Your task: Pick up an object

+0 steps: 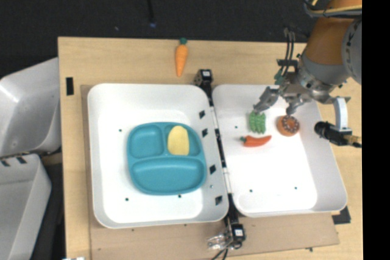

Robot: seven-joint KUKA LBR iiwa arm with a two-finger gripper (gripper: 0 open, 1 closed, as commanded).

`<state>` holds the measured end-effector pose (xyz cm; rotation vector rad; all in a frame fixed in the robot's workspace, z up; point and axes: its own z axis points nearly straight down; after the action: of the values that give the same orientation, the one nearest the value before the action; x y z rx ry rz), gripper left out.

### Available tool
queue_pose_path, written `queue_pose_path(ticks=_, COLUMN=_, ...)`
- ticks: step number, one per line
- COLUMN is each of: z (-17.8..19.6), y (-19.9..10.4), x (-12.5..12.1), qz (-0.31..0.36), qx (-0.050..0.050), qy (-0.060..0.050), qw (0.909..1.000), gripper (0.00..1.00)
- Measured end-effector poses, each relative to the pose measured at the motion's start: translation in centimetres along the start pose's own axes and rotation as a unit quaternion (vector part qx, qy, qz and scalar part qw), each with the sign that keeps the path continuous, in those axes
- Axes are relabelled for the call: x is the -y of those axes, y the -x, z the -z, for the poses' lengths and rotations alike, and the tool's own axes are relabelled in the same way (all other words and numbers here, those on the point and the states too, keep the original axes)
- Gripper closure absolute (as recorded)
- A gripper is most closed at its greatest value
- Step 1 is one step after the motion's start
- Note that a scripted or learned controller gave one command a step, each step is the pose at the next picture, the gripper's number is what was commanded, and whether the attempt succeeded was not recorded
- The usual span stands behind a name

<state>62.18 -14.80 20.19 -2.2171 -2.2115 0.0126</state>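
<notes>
Green toy (258,122): in the right bin (286,192), just below the gripper's near finger, not held.
Gripper (280,101): fingers spread wide, nothing between them, hovering above the green toy.
Doing it well: I'd centre over the green toy, drop straight, then close.
In the way: red pepper (256,140) just below the green toy; round brown piece (288,125) beside it, close enough to get nudged.
Further off: blue tray (166,158) with yellow piece (178,140) in the left bin (103,192); carrot (181,58) on the bench (73,58).
</notes>
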Motion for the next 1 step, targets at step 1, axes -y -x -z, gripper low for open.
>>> queue_pose_path(ticks=1, z=0.89, y=-0.02, x=-0.28, qz=0.002, qx=0.001, qy=0.007, qw=1.0, gripper=0.0)
